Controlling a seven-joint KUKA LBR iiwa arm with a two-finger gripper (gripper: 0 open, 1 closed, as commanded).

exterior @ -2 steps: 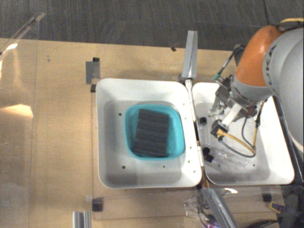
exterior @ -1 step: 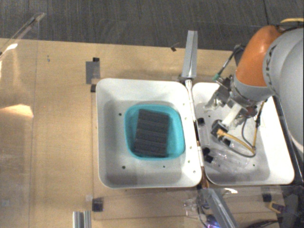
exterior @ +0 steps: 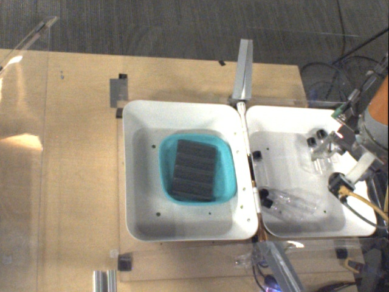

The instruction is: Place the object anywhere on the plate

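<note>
Reaching in from the right edge, item 1 is the arm (exterior: 372, 119), grey-cased with an orange band, ending in the gripper (exterior: 321, 145), a small cluster of dark and pale hardware hanging over the far right part of the right bin (exterior: 285, 121); whether it is clenched or released cannot be told at this size, and nothing can be made out in its grasp. A yellow-tipped cable (exterior: 358, 199) loops beside the wrist. Item 2, the right bin, is shallow, glossy white plastic with rounded corners; on its floor lies a clear plastic item (exterior: 290, 201), elongated and see-through, with a small black end toward the bin's left wall. Item 3, the left bin (exterior: 141, 163), is of the same white moulded form and touches the right bin along a shared rim. Item 4, the plate (exterior: 228, 169), is a teal, smooth, rounded square dish sitting near the middle of the left bin. Item 5, the block (exterior: 194, 170), lies flat on the plate, well apart from the gripper and across the shared rim to its left; it is dark grey, matte, roughly rectangular, with 4 ribs or so running across its top, and slightly turned against the bin walls. Item 6, the bench (exterior: 61, 193), is tan, wood-like board; a grey metal bar (exterior: 244, 69) stands at the bins' far junction.
</note>
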